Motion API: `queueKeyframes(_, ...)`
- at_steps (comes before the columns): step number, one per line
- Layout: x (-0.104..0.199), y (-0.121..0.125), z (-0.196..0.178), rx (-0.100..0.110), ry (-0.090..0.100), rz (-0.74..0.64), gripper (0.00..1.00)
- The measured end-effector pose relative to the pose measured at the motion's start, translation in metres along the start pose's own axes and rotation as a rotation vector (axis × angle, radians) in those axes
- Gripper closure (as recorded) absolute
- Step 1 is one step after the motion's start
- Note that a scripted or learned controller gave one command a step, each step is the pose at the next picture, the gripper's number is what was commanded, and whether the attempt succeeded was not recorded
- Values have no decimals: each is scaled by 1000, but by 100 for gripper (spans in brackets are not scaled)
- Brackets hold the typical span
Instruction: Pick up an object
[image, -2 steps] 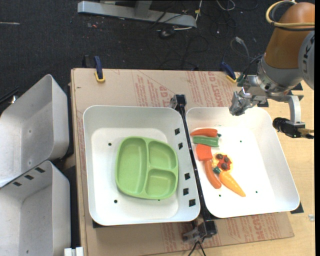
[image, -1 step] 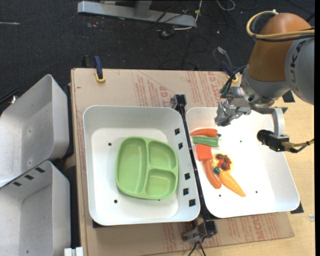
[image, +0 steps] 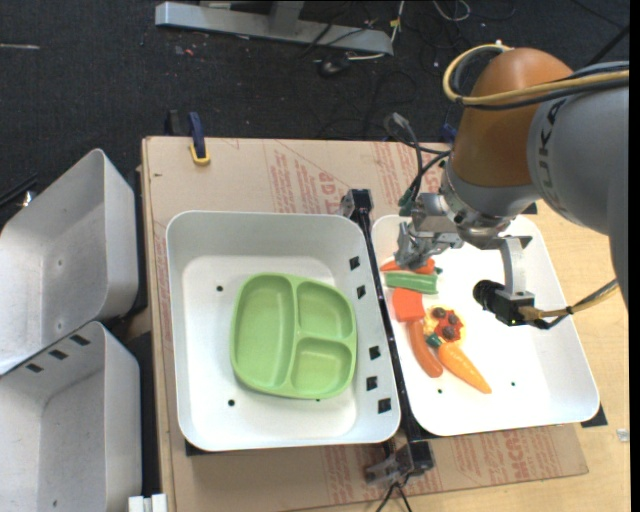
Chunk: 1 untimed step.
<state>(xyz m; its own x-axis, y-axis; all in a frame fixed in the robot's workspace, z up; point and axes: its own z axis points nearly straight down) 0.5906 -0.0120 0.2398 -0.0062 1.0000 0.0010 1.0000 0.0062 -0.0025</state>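
We see the toy food pile (image: 432, 325) (orange, red and green pieces, one carrot-shaped) lying on the floor of the right bin (image: 545, 385), right of frame centre along that bin's left wall, so we judge nothing is lifted yet and the whole pick remains. The gripper (image: 418, 258) sits just above the pile's top end near the green piece (image: 412, 281), but we cannot tell whether it is wide or narrow, or touching anything. The arm (image: 530, 120) covers the bin's upper part; the left bin (image: 190, 330) carries a green divided tray (image: 295, 337).
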Motion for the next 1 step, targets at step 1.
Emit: queueKeyframes(1, 42, -12, 4, 0, 0, 0, 100)
